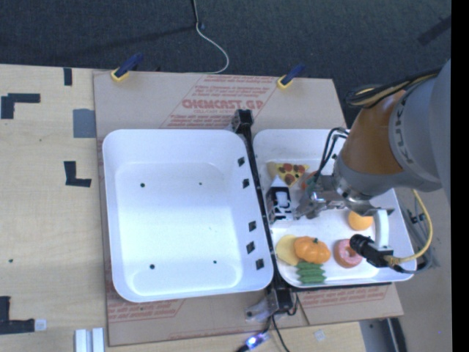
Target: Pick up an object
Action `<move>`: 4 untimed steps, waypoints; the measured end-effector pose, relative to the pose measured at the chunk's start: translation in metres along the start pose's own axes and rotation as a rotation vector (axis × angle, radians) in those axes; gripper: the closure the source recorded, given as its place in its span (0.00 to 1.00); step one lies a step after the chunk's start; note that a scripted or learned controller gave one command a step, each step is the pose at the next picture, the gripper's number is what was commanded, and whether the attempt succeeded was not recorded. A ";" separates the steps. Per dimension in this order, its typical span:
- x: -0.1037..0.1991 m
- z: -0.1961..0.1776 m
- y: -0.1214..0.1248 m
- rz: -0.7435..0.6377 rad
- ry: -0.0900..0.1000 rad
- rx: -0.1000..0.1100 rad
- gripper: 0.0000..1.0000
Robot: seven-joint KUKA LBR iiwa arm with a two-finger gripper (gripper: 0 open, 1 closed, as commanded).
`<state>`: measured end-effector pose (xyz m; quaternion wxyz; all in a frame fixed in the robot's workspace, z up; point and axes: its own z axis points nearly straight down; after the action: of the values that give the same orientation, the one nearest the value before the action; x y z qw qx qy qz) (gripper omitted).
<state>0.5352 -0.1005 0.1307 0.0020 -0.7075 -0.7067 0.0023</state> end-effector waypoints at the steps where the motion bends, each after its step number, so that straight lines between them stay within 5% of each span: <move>1: 0.000 0.017 0.008 0.000 -0.004 -0.023 1.00; 2: 0.001 0.010 0.008 -0.001 -0.004 -0.021 1.00; 3: -0.002 0.024 -0.020 0.002 -0.012 -0.028 1.00; 4: -0.011 0.029 0.070 -0.004 -0.009 0.001 1.00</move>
<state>0.6050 -0.1120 0.1013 -0.0005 -0.7059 -0.7083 0.0058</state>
